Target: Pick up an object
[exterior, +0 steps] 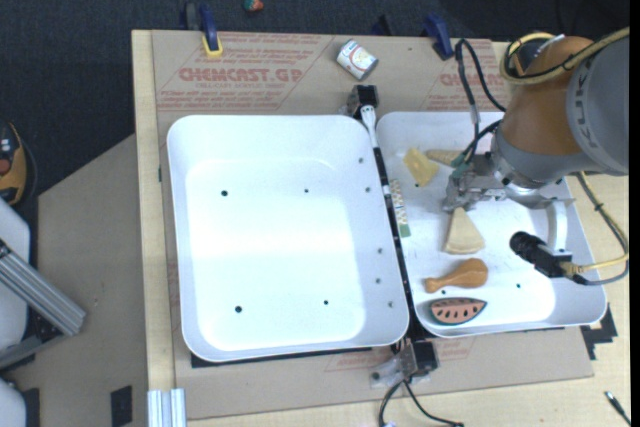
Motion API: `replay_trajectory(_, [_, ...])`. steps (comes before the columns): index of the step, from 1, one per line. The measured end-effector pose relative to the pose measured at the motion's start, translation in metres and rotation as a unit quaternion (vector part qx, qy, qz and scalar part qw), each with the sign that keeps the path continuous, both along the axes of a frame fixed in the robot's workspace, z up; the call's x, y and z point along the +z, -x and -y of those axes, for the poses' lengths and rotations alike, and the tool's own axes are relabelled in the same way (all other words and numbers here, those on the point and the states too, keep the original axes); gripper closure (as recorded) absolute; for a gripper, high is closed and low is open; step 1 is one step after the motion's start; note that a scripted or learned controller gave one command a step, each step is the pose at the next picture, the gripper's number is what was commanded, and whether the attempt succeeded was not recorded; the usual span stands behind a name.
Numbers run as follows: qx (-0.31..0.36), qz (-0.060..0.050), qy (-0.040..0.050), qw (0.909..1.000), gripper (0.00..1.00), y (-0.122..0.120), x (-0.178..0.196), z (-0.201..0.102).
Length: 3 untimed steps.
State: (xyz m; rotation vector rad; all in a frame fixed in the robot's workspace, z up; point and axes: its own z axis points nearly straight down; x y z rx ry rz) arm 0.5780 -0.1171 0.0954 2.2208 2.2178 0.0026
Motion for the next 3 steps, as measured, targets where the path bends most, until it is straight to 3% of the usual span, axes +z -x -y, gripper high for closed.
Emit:
replay_trajectory(1, [0.005, 0.006, -0.0011, 1.0000, 1.00, -0.058, 0.097, -0.075])
replay_trajectory(2, [0.004, 0.001, -0.0004, 1.0000, 1.00, -0.090, 0.094, -0.143])
replay_trajectory(3, [0.003, 0.005, -0.0012, 1.0000, 1.00, -0.090, 0.213, -0.175])
